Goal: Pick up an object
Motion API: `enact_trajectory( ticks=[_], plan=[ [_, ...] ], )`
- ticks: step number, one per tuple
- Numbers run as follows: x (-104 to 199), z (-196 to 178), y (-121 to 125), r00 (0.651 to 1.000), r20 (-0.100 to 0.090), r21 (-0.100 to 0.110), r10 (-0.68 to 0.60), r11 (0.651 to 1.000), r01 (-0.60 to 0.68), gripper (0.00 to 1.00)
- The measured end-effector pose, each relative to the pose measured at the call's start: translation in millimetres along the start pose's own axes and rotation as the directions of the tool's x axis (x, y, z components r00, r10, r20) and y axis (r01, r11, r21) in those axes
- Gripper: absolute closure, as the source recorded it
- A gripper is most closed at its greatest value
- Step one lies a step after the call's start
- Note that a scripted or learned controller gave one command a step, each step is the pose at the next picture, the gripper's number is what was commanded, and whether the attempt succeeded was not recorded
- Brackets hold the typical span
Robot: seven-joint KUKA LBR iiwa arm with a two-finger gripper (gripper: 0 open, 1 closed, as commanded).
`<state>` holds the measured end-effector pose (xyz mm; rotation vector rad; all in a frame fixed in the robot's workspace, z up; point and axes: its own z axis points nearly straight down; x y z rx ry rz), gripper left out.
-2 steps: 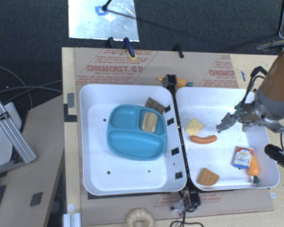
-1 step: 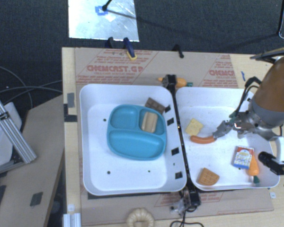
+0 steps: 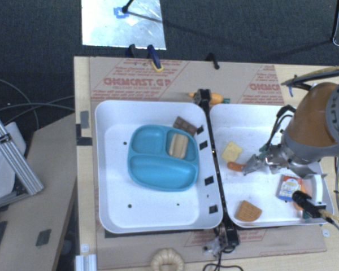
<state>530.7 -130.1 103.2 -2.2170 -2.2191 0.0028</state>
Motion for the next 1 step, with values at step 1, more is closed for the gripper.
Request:
enact_trajectory(
  ticks=[1],
  plan=[
    [0.5, 19.9, 0.3, 1.0, 0.001, -0.003, 0.001, 1.0, -0.001, 0.0]
  ],
)
